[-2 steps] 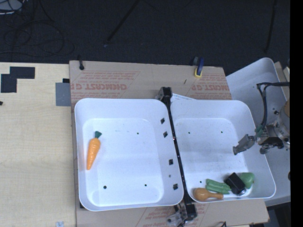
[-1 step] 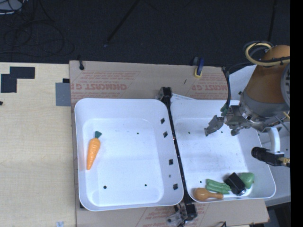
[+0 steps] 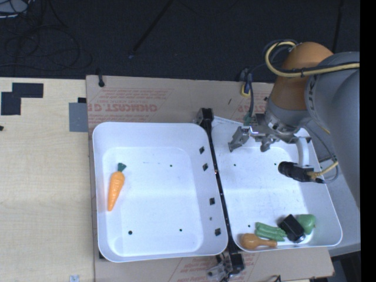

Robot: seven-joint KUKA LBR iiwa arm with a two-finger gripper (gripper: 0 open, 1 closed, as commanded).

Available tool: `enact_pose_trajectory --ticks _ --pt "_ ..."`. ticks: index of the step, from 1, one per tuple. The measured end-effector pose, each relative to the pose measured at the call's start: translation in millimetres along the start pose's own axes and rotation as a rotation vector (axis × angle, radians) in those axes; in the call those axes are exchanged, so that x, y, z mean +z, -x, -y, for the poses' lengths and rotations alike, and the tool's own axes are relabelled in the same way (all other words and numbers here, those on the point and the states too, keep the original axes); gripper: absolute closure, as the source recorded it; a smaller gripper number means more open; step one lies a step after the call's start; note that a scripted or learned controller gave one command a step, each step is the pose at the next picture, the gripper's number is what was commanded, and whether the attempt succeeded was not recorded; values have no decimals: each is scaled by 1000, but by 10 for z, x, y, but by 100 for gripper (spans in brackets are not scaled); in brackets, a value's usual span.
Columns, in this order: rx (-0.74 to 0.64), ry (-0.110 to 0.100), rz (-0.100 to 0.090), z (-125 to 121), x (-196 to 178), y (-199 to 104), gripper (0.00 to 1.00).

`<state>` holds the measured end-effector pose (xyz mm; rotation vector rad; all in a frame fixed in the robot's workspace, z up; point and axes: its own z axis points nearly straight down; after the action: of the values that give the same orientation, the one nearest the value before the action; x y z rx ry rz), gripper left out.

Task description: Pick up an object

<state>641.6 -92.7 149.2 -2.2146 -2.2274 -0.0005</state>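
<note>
End effector (image 3: pixel 251 138) at far edge of right bin (image 3: pixel 329 201), fingers spread, nothing between them. Nearest pickable cluster — green pod (image 3: pixel 270 231), black piece (image 3: pixel 292 227), orange gourd (image 3: pixel 257 241) — lies toward near rim, well apart. Carrot (image 3: pixel 115 187) in left bin (image 3: pixel 147 135), long axis near-far.

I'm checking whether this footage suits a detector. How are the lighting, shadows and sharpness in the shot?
Camera view: the white bins are brightly lit, close to washed out, while the background above the bench is nearly black; the carrot casts only a soft shadow; the claw looks slightly soft; the small items in the right bin's near corner blur together.
</note>
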Motion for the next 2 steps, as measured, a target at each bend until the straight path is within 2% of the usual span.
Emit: enact_pose_trajectory --ticks 1,2 --pt "2 -4 1 27 -125 23 100" --pt "2 1 -1 -29 -396 -489 100"
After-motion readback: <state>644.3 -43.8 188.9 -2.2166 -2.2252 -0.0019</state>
